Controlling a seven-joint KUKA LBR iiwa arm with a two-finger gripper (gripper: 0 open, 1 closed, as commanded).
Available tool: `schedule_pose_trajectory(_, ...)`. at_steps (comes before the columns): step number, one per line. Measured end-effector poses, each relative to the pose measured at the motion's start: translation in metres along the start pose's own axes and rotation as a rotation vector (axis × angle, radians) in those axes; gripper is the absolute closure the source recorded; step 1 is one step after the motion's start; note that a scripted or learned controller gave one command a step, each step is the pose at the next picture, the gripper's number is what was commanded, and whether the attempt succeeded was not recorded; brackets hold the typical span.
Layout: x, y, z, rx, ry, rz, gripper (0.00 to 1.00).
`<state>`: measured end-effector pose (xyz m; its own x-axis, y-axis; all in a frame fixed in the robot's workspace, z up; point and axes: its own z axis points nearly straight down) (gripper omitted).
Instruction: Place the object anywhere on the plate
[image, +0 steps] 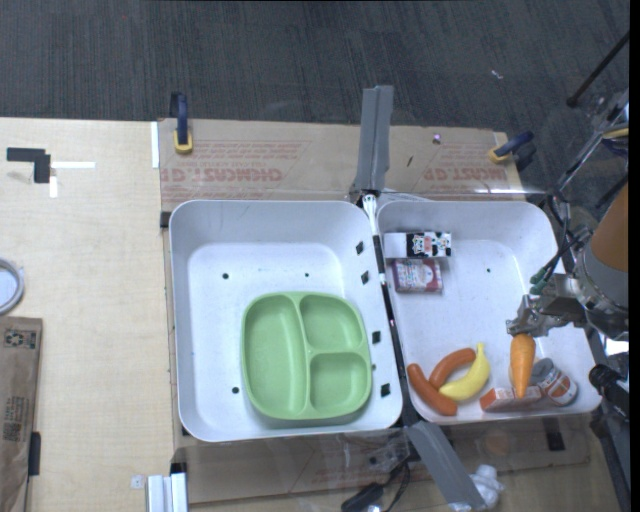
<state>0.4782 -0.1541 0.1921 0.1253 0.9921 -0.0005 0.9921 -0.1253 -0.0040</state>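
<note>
The green three-compartment plate (305, 355) lies in the left bin (200, 300), toward its front. An orange carrot (521, 366) stands lengthwise in the right bin (480, 290) near its front right corner. My gripper (527, 322) is directly at the carrot's upper end, reaching in from the right. The carrot's top meets the gripper, but the view does not show whether it is gripped.
Also in the right bin are a cow-print carton (430, 244), a maroon packet (415, 275), a red sausage (438, 385), a yellow banana (468, 375) and a small can (555, 385) beside the carrot. A raised divider (378, 290) separates the bins.
</note>
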Motion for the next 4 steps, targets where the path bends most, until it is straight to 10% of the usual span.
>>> schedule_pose_trajectory(2, 0.187, 0.030, 0.000, 0.004, -0.003, 0.062, 1.00)
schedule_pose_trajectory(3, 0.187, 0.030, 0.000, 0.004, -0.004, 0.062, 0.00)
schedule_pose_trajectory(4, 0.188, 0.044, -0.046, 0.002, -0.005, 0.235, 0.00)
